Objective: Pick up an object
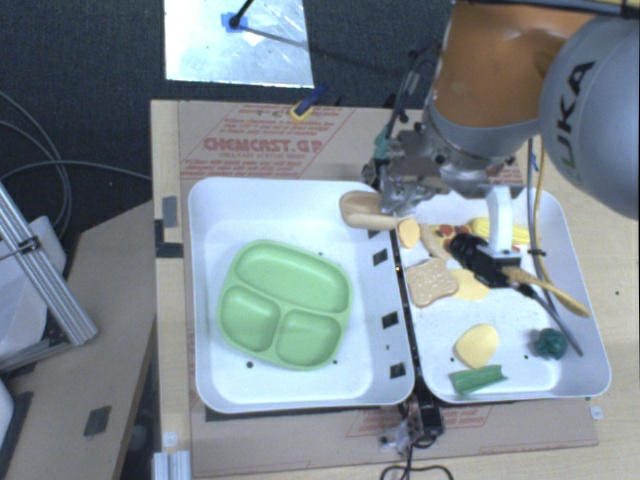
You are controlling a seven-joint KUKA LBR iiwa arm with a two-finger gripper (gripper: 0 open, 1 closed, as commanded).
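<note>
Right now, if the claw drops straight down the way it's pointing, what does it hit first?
Most likely the tan wooden spoon-like piece lying across the divider between the bins; the claw hangs right at its end. Height above it is hard to judge from this slanted view, so contact may already be close.

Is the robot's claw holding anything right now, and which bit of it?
It cannot be told. The gripper hangs right over a tan wooden spoon at the bins' dividing edge, but its fingertips are hidden, so no hold shows.
</note>
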